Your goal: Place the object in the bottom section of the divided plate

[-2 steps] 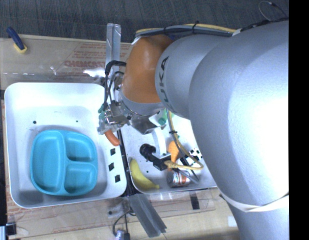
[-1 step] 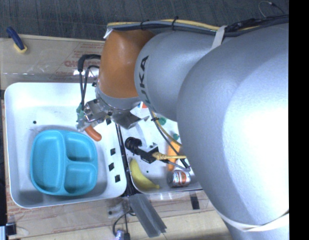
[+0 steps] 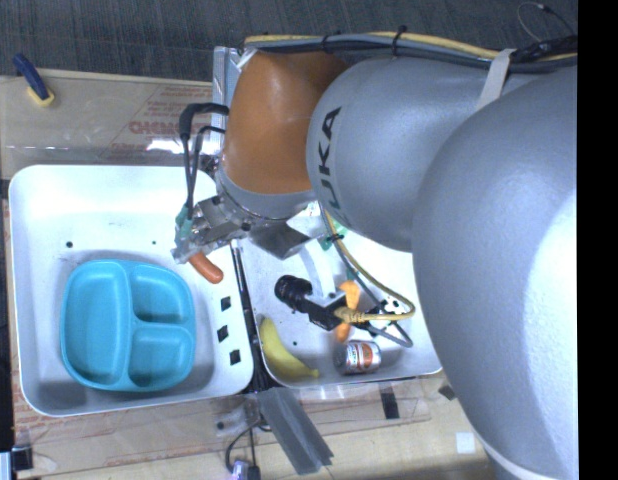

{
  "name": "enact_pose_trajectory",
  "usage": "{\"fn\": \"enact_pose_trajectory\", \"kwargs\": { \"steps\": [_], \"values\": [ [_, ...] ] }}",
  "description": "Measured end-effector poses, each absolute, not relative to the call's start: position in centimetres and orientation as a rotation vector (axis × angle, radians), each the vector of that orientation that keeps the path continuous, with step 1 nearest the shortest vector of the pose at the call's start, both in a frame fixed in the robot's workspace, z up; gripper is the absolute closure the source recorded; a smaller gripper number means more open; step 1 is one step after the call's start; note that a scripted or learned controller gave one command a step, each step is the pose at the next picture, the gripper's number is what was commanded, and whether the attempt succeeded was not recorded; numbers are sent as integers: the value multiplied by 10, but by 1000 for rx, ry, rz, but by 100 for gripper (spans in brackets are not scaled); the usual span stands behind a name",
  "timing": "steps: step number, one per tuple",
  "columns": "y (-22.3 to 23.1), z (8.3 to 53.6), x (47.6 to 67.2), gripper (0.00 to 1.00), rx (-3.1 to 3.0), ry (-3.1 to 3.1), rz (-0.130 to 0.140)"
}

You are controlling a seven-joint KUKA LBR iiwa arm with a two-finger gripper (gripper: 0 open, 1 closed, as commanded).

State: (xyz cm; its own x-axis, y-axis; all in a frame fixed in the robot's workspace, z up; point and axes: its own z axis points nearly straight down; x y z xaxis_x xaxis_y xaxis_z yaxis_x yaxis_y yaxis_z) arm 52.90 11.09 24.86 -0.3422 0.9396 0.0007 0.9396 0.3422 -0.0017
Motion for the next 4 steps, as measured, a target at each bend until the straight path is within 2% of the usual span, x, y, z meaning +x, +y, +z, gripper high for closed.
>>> {"fn": "enact_pose_trajectory", "kwargs": {
  "steps": [1, 2, 3, 4],
  "values": [
    [122, 125, 483, 100, -1993, -2424, 6],
    [187, 180, 475, 100, -2222, -2218, 5],
    [187, 180, 475, 0, -2222, -2217, 6],
    [188, 189, 475, 100, -2212, -2225, 9]
  ]
}}
